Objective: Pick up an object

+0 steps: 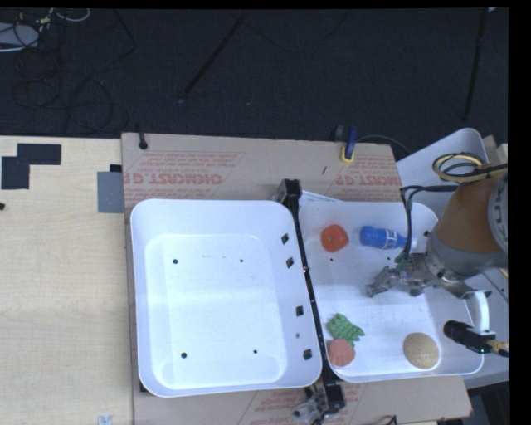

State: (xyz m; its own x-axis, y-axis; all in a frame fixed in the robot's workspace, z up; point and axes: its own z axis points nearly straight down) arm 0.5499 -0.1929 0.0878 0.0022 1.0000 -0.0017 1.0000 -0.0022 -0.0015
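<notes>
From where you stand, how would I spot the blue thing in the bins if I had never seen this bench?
Look at the right-hand bin, the one the grey arm reaches into. Along its far edge lie two small things: an orange-red round one and, to its right, the blue object. It is the only blue thing in the bin, elongated and lying on its side, just beyond the gripper.

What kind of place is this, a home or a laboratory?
Probably a robotics lab: a robot arm reaches over two white bins on a cardboard-covered bench, with loose cables behind.

Two white bins (216, 207), five small objects (334, 238).
</notes>
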